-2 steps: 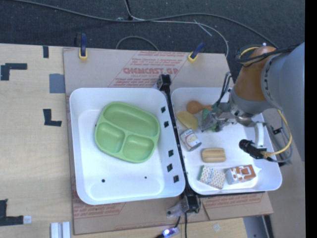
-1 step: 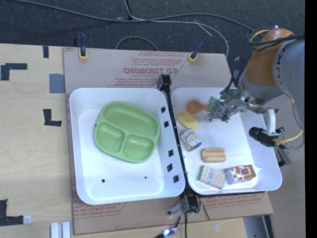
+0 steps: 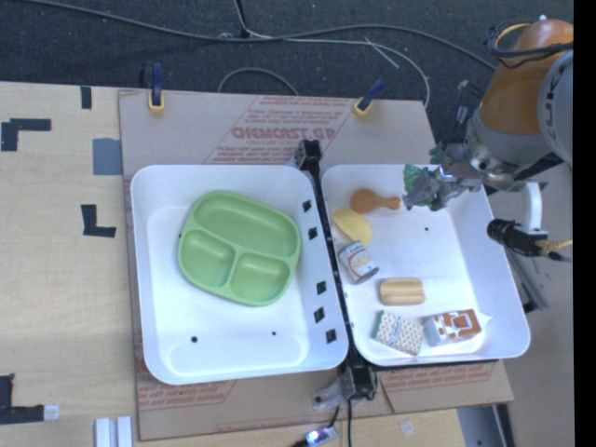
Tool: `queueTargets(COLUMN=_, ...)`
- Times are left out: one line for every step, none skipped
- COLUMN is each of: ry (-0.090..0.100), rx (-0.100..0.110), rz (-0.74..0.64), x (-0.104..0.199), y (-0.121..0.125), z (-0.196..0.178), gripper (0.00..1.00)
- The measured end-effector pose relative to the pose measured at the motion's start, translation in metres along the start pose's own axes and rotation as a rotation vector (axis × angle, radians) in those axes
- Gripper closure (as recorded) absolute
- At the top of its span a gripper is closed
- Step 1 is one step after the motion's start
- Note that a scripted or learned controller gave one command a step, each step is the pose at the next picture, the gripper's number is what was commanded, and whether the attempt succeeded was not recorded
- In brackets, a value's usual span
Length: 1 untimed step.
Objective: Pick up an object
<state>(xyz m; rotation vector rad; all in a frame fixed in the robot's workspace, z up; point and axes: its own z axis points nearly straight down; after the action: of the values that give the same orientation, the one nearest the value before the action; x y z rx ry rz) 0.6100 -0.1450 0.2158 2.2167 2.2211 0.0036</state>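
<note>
Gripper (image 3: 421, 192) over the right bin's (image 3: 507, 291) far end; spread or pressed together, cannot tell. Just left of it, orange spoon-shaped toy (image 3: 372, 200); farther off, yellow piece (image 3: 352, 224), tan bun (image 3: 401, 291).

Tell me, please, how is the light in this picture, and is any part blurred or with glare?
Camera view: even, soft light; the white right bin shows mild brightness, no strong glare. The green plate is sharp with faint shadow. The claw looks slightly blurred.
</note>
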Motion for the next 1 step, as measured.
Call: queueTargets(ry=0.001, rx=0.005, rz=0.001, x=0.0007, y=0.0002, z=-0.0038, gripper=1.0)
